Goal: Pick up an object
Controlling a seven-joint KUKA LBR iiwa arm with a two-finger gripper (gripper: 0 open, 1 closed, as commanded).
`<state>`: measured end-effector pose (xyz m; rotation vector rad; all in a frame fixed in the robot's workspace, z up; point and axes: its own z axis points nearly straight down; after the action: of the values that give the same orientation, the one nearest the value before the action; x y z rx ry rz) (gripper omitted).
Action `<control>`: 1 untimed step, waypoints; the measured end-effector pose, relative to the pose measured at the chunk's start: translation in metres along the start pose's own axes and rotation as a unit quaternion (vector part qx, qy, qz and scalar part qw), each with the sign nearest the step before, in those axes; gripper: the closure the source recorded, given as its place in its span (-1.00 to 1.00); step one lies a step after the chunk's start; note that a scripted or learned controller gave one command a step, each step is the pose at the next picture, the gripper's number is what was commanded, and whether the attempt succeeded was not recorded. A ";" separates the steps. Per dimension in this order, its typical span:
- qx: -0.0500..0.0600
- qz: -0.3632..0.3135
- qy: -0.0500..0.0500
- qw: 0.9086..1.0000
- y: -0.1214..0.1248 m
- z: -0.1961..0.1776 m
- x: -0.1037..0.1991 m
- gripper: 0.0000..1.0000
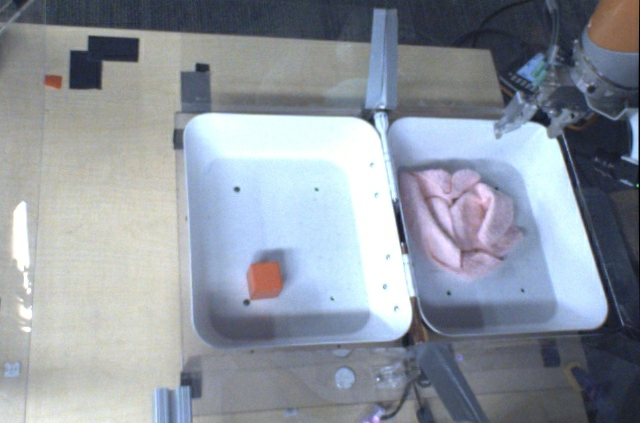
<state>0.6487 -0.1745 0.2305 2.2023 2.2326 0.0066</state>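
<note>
Nearest the camera, the light wooden tabletop [100, 241] shows a strip of bare surface in front of the two bins. In the left bin [285, 136], a small orange block [265, 280] sits on the floor toward the near left corner, well apart from the walls and from anything else. The right bin [575, 296] lies just beside it, their rims touching along the middle, where a grey metal bar [383, 61] runs away toward the far edge. In the right bin a crumpled pink cloth [463, 219] lies bunched around the middle of the floor, its folds heaped on one another.

Farther back, my pincer [523, 119] hangs over the far right corner of the right bin, above its rim, well apart from the cloth and far from the block. My two fingers are spread a little, pointing down and to the left, and nothing is between them. Behind them my wrist runs up to the right, with the orange band [615, 11] at the picture's edge.

Far left on the tabletop lie black L-shaped patches [100, 58] and a tiny orange square [53, 82].
</note>
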 end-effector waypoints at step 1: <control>0.001 -0.036 0.000 0.999 -0.037 0.125 -0.012 -1.00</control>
<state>0.6127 -0.1868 0.1054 2.1216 2.3120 0.0035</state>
